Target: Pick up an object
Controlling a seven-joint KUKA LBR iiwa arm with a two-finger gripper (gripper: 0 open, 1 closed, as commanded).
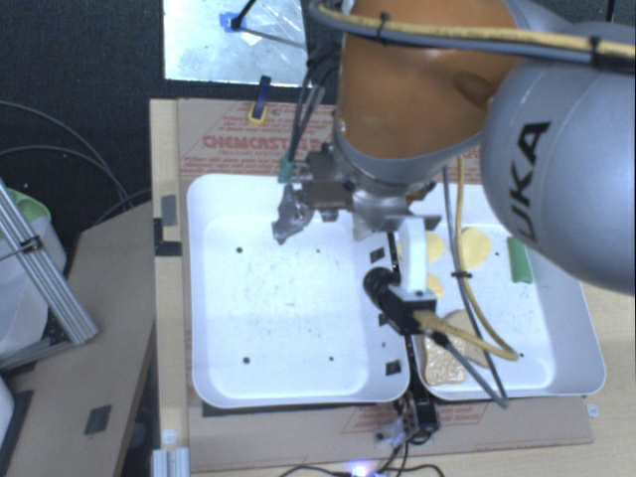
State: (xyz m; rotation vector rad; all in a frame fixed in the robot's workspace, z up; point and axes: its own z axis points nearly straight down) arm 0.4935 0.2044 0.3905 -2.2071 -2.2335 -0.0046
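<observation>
My gripper [285, 225] hangs over the upper middle of the left white bin [229, 366], whose floor shows just dark specks beneath it. I see nothing held in it. The right bin [566, 366] holds a pale yellow round piece [476, 247], a green stick [518, 259] near its right side, and a tan textured object [444, 365] at its front left corner. The big orange and grey arm [437, 78] and its cables hide much of the right bin.
Both bins rest on a brown cardboard sheet [229, 137]. A shiny metal plate [234, 23] lies behind it, with a small blue and yellow item [260, 101] at the cardboard's back edge. An aluminium frame [40, 276] stands at the left. Cables [477, 336] drape across the divider between the bins.
</observation>
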